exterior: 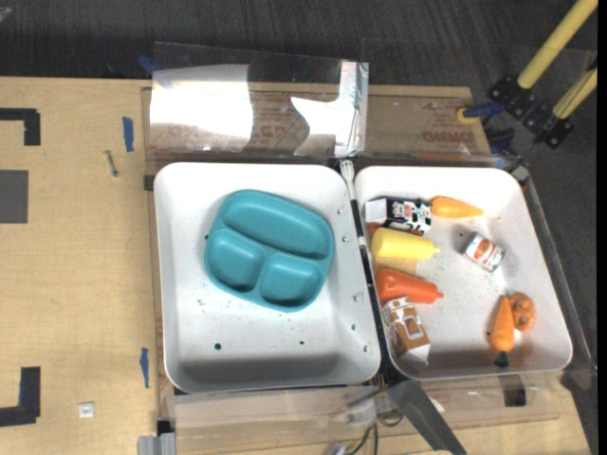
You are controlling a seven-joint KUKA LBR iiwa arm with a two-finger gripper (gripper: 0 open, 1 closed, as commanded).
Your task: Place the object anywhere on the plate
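You are looking down on a bench [66, 282] with two shallow white bins side by side, and the layout tells you how the job is meant to run: the left bin [190, 349] carries the teal plate [269, 248] alone, lying flat a little above the bin's middle with its three compartments facing up, so there is a broad, unobstructed target for a drop from above. The right bin [545, 254] is the supply side, and nothing from it has reached the plate yet. Most of its items crowd the wall shared with the left bin: a black-and-white carton [406, 214] at the top, a yellow bottle [405, 247] just below it, an orange-red bottle [409, 286] below that, and a brown-and-white carton [406, 326] nearest the front edge, each touching or nearly touching its neighbour. That packing would leave little room for fingers to slip between them. An orange carrot-like piece [456, 207] lies beside the top carton, a small can [484, 251] sits apart in open floor, and a carrot [503, 327] rests against a small pumpkin [522, 311] near the right wall. Which of these is the task's object you cannot tell from here; the can looks the easiest to reach cleanly. The arm is not yet over either bin, so you cannot tell how the jaws stand
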